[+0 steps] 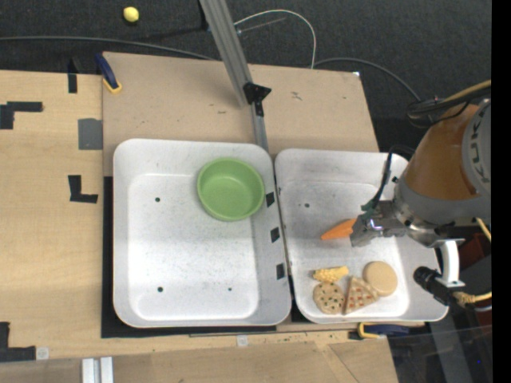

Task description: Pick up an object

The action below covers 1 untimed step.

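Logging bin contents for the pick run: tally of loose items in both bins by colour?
Green: 1, the bowl in the left bin
Orange: 1, the carrot by the hand, right bin
Yellow: 1, the corn piece
Tan or brown: 2, the bun and cookie
Red and tan: 1, the pizza slice
Total: 6

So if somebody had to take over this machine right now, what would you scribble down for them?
Hand: down in the right bin, right at the thick end of the orange carrot. Whether it grips the carrot cannot be told from this view.
Right bin also holds: corn piece, cookie, pizza slice, round bun, all along the front.
Left bin: green bowl at the back.
Done: hand brought to the carrot.
Left: confirm the grip, then lift.
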### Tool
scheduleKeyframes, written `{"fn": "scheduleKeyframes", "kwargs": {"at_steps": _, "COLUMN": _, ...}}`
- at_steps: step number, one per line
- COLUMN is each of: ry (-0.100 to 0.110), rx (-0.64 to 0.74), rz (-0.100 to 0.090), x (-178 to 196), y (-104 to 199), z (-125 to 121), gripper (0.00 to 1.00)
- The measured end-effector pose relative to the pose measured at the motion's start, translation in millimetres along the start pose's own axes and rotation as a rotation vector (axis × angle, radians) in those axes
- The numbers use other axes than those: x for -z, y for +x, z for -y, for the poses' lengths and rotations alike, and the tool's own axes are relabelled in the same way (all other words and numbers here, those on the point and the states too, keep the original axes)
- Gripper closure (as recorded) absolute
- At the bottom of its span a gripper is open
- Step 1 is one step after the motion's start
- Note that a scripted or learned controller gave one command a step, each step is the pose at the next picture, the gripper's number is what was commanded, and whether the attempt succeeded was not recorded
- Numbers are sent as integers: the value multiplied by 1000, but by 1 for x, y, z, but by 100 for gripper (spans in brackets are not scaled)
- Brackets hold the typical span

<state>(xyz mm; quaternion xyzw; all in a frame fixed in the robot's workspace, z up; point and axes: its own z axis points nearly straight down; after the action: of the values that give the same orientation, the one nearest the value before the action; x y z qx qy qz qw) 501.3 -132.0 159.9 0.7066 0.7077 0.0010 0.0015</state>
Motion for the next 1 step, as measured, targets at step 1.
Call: {"fn": "scheduleKeyframes", "kwargs": {"at_steps": 1, "ry": 0, "rx": 1, "rz": 0, "x": 59, "y": 7, "z": 4, "gripper": 100}}
